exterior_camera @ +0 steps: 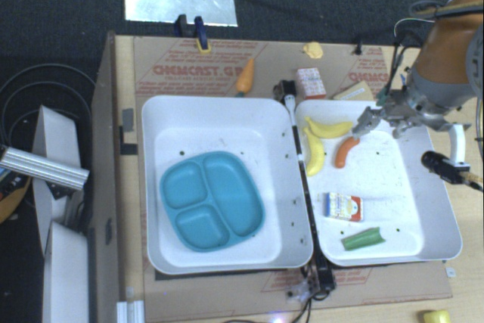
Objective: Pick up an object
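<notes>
Looking down on the right bin [435,227], we see the gripper [382,121] hovering at its upper part with jaws spread apart and holding nothing. The orange sausage [344,151] lies just below-left of the jaws, two bananas [321,140] further left. The small carton [343,206] and green pepper [362,238] lie well below.

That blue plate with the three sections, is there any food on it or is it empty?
Empty. The blue plate lies flat in the left bin, and all three sections show only bare blue. The toy foods lie in the right bin.
</notes>
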